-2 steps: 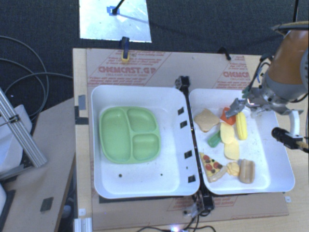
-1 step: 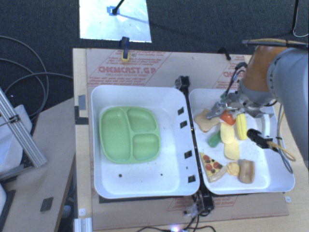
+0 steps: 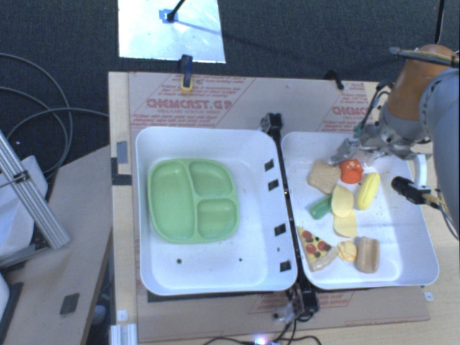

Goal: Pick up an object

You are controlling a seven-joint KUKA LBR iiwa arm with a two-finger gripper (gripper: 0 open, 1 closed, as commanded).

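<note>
While over right bin (image 3: 424,264), fingers (image 3: 348,152) just above tomato (image 3: 351,170).

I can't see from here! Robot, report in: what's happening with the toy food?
Gripper low over right white bin, holding nothing visible. Round red-orange toy tomato nearest. Tan bread slice and yellow banana crowd it.

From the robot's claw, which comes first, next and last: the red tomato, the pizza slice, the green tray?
1. Tomato, right bin, just below the gripper.
2. Pizza slice, right bin, lower left corner.
3. Green tray, in the left bin, farthest away.
</note>
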